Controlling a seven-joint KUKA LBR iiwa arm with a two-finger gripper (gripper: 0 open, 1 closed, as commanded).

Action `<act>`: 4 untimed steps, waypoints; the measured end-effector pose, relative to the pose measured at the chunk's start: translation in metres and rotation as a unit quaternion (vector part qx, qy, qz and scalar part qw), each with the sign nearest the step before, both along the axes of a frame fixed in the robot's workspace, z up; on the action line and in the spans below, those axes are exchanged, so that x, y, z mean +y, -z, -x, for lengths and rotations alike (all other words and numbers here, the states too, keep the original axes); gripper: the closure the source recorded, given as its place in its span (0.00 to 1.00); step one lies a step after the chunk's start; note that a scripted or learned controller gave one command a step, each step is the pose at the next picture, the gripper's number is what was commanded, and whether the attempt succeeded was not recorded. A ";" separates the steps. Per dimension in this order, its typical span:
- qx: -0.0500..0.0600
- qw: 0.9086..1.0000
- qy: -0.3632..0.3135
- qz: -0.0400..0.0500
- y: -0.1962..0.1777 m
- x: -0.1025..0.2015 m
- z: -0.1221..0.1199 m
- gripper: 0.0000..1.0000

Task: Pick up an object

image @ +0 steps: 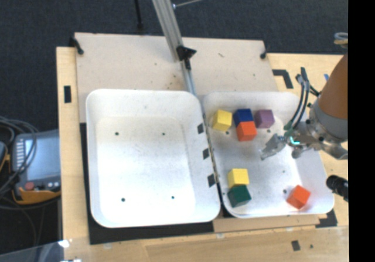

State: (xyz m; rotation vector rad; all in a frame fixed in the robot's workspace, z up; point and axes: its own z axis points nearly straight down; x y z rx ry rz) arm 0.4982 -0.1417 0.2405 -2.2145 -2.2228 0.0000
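Note:
The right bin (pixel 265 211) holds several small blocks. A yellow block (pixel 222 120), a blue block (pixel 243 116), a purple block (pixel 265 118) and an orange block (pixel 246 131) cluster at its far side. Nearer the front lie another yellow block (pixel 238 177), a green block (pixel 239 196) and an orange block (pixel 299 196). My gripper (pixel 272 148) hangs over the middle right of this bin, reaching in from the right, below the purple block and right of the orange one. Nothing shows between its fingers.
The left bin (pixel 146 155) sits beside the right one, bare white inside. A slanted metal pole (pixel 167 14) rises from the bench behind the bins. A grey device with cables (pixel 35 164) lies off the bench's left edge.

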 end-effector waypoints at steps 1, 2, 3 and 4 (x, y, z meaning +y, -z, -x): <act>-0.002 1.000 0.001 0.001 -0.002 0.000 -0.001 0.00; 0.001 1.000 0.003 0.002 0.059 -0.005 -0.006 0.00; -0.002 1.000 0.004 0.002 0.112 0.003 -0.005 0.00; -0.010 1.000 0.001 0.003 0.115 0.002 -0.010 0.00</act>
